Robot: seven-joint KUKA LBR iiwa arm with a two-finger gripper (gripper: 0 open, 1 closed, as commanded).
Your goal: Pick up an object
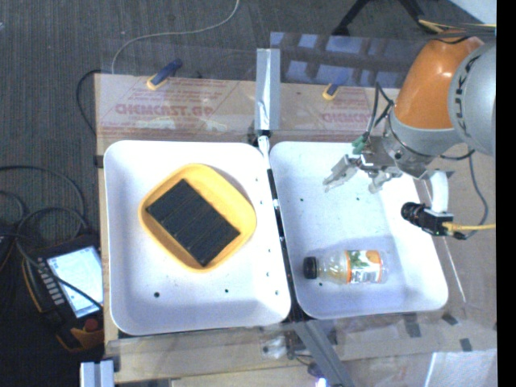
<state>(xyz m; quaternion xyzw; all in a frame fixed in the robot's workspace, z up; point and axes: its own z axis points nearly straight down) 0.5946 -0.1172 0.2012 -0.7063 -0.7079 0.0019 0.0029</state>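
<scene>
**Bottle lying in the right bin, gripper spread above it**

A small clear plastic bottle [348, 267] is seen lying on its side in the lower part of the right bin [322, 216], at the lower right of the frame. Its black cap is pointed toward the left, close to the wall shared with the other bin. The body is wrapped in a label printed in orange, green and white, and a pale liquid can be made out through the clear neck portion.

The gripper [359, 176] is held in the upper part of the same bin, well apart from the bottle. Its two fingers are spread apart, with nothing seen between them. The grey arm with its orange band [431, 79] is shown in the upper right corner of the frame.

In the left bin [129, 297], a yellow dish-like object [157, 204] is placed near the centre, and a dark rectangular slab with a faint grid pattern [193, 222] is laid on it, turned at a slant.

A cardboard sheet [161, 111] with red lettering is seen behind both bins.
</scene>
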